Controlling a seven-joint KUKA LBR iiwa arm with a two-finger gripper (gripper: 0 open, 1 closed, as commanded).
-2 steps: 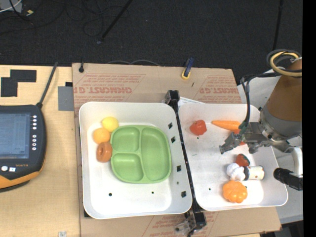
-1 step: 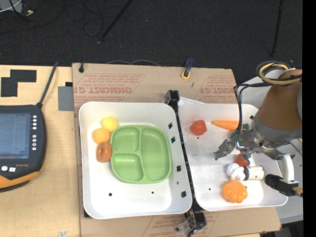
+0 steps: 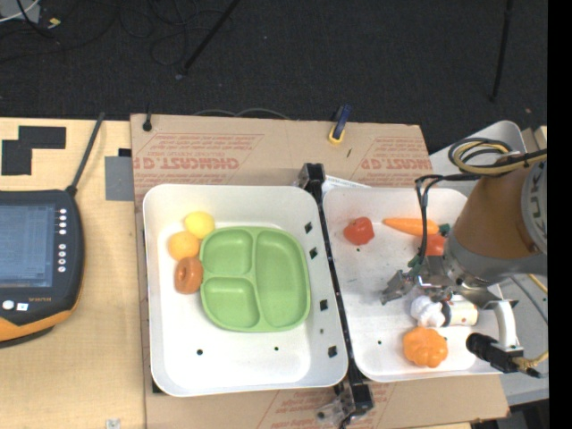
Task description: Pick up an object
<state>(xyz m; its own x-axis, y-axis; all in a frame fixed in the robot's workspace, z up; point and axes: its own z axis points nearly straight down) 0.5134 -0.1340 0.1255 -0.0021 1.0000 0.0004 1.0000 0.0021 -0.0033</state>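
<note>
Brown cardboard bench [image 3: 268,150] bears two white bins [image 3: 170,329]; dark floor [image 3: 313,43] behind.

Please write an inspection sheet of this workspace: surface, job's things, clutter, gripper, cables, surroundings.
Surface: two shallow white bins, left bin and right bin, on a brown cardboard sheet.
Job's things: in the right bin, a red round toy, an orange toy carrot and an orange lumpy toy; in the left bin, a green divided plastic plate, a yellow round toy, an orange round toy and a brown ring-shaped toy.
Clutter: a blue and yellow clamp on the cardboard's far edge.
Gripper: two-finger gripper low over the right bin; finger state unclear.
Cables: black cables loop above the arm.
Surroundings: a handheld control pendant at left; dark floor behind.
</note>
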